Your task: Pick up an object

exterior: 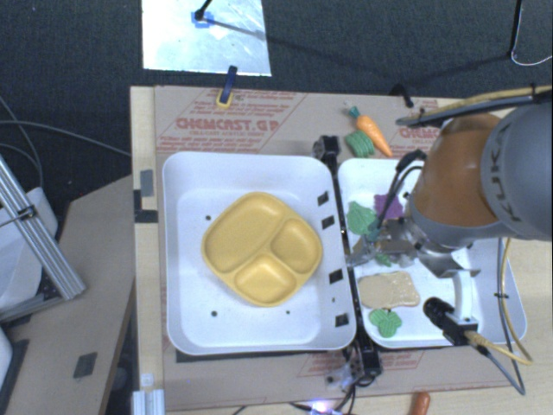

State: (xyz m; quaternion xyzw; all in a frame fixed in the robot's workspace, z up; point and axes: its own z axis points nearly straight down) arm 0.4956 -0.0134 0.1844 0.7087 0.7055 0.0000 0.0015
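My gripper (373,251) reaches down into the right bin (363,173), near its left wall, under the grey and orange arm. Just beside it lie a green leafy toy (361,219) and a purple piece (388,204). A tan slice of toast (389,290) lies right below the gripper, and a small green piece (385,322) sits at the bin's front. The arm hides most of the bin's right side.
The left bin (181,318) holds a yellow compartment plate (262,247). A toy carrot (372,129) and a green piece (359,143) lie on the cardboard behind the right bin. Black clips (327,149) join the bins.
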